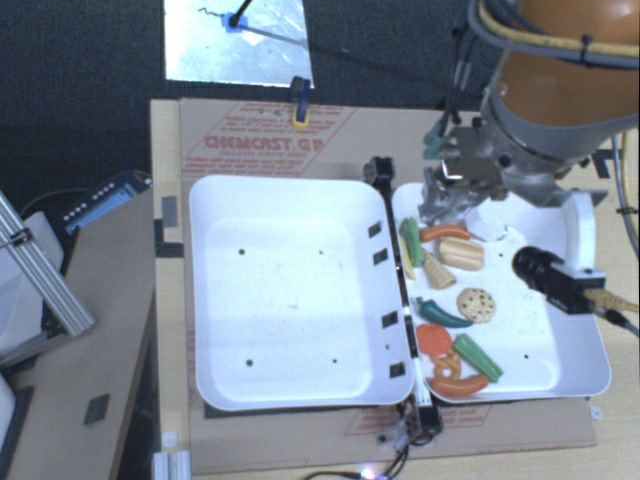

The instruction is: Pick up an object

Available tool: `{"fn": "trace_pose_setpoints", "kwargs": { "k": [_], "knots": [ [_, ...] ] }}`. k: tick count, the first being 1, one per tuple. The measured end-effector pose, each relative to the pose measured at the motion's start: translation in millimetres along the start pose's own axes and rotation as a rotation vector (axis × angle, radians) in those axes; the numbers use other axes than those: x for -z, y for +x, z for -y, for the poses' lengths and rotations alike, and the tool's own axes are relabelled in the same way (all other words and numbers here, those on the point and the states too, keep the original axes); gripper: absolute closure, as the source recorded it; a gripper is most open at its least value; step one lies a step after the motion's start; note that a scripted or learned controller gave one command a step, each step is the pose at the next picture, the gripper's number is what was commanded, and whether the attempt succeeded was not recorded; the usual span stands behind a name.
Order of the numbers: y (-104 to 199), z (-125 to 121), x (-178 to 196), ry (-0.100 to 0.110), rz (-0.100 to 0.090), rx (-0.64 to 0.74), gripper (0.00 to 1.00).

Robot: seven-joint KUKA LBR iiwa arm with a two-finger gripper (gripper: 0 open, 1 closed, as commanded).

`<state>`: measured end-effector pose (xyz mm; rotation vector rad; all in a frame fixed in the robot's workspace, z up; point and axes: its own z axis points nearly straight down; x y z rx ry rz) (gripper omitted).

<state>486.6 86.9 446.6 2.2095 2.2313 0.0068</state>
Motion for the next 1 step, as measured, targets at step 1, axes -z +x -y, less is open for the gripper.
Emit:
{"fn": "trace_pose_setpoints", "kwargs": {
  "k": [1],
  "knots": [
    [14.1,-0.4,36.9,-0.002,0.0,-0.004,1.0]
  ]
}}
